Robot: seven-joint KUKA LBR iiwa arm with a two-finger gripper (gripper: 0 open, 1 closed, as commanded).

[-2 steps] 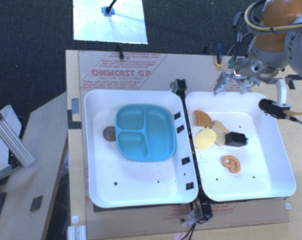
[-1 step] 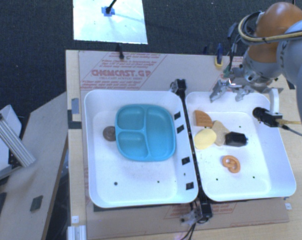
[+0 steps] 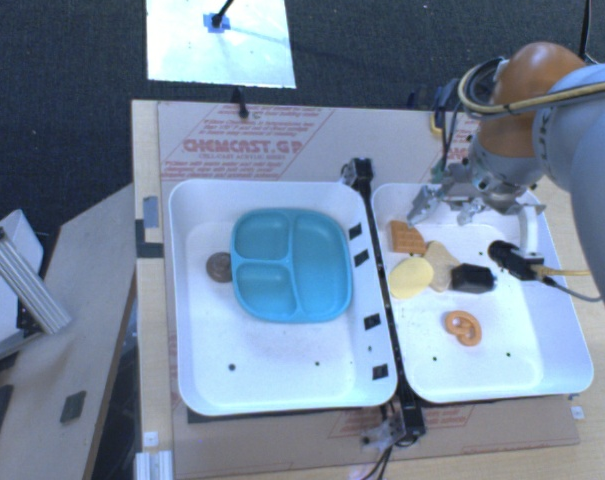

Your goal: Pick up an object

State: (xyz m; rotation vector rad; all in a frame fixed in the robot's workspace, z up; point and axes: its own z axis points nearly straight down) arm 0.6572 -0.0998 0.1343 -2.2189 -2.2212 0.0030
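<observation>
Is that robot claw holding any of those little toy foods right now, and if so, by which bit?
Nothing is held. The gripper hangs open above the right bin's far edge, with no object between its fingers.

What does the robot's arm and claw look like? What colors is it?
The arm is thick, round and smooth grey, with a shiny orange band above the wrist. A yellowish cable loops over the orange part. At the end sits a small silvery metal claw with thin fingers. A black part on the arm's lower side has thin wires running off it.
</observation>
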